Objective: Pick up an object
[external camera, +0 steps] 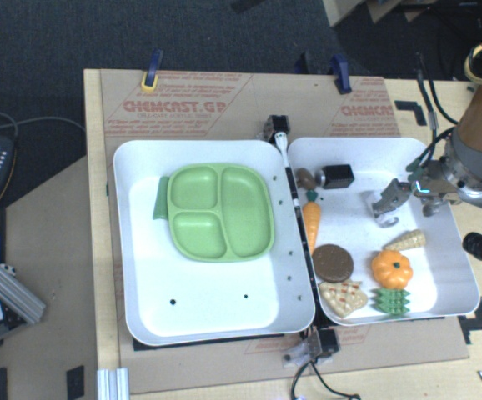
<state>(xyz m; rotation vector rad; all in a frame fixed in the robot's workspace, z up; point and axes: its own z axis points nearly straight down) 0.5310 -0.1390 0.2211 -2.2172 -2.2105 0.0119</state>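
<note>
1. The counter was covered by a brown board printed "CHEMCAST", held by a yellow clamp and a blue clamp at its far edge; the board's near corners ran out of sight.
2. The arm came in from the right and was cut off by the picture edge, so just its tan and grey wrist section could be seen, reaching over the right bin's far right corner.
3. The left bin held a green sectioned plate with three compartments, set toward the bin's far half.
4. The right bin carried the small toy foods: a carrot against the left wall, a brown round cookie below it, a waffle-like wedge at the near edge, an orange pumpkin, a green piece just beside it and a pale wedge.
5. A black block and a small brown item, too small to identify, lay near the far left corner.
6. The hand hung over the bin's middle, above the pale wedge; whether its fingers were apart or together, I cannot tell.
</note>
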